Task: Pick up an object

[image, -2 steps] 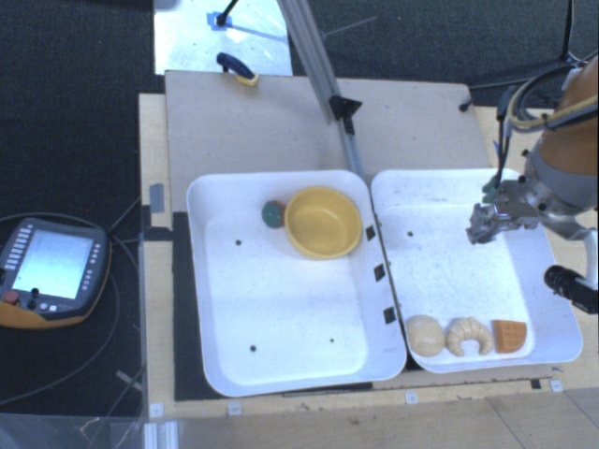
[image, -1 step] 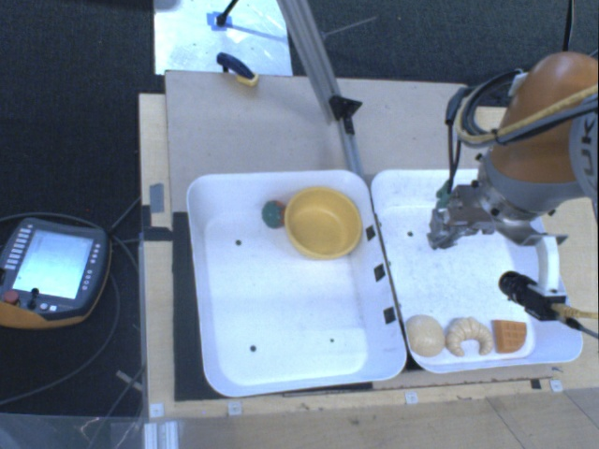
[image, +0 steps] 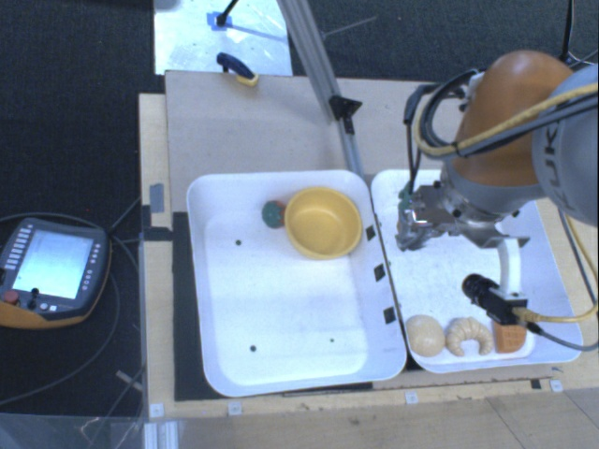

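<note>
While the tool [image: 412,229] hung over the upper left part of the right bin [image: 440,281], close to that bin's left wall, the slanted view from above hid whether it was released or clenched, and whether it touched the bin floor could not be told either. Three things lay in a row along the near edge of the same bin, well apart from the tool: a pale round bread roll [image: 425,335] at the left corner, a croissant [image: 470,336] just beside it, and a small orange block [image: 510,339] next to that. Bare white floor stretched between the tool and this row. Across the two touching bin walls, the left bin [image: 281,321] held a yellow bowl [image: 323,223] upright in its far right corner, with a small dark green ball [image: 272,214] just beside the bowl's left rim. The near and left parts of that bin's floor were bare. Both bins sat on the desk [image: 234,120], whose far side showed bare board beyond their rims.
</note>
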Controlling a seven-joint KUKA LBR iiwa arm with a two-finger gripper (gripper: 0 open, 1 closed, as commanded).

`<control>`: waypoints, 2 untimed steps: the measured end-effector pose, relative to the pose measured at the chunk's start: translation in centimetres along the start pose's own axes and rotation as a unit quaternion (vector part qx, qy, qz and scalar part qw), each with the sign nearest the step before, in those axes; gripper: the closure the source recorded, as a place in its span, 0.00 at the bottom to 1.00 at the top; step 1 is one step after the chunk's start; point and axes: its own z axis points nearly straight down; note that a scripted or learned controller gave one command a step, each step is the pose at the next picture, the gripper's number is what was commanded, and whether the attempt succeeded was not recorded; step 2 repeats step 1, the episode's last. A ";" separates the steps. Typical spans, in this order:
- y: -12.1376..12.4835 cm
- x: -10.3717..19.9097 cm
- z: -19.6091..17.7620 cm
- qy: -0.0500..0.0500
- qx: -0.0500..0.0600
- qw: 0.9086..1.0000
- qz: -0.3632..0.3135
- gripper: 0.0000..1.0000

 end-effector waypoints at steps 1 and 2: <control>0.0 6.1 0.6 0.000 0.000 1.000 0.000 1.00; 0.0 6.1 0.6 0.000 0.000 1.000 0.000 1.00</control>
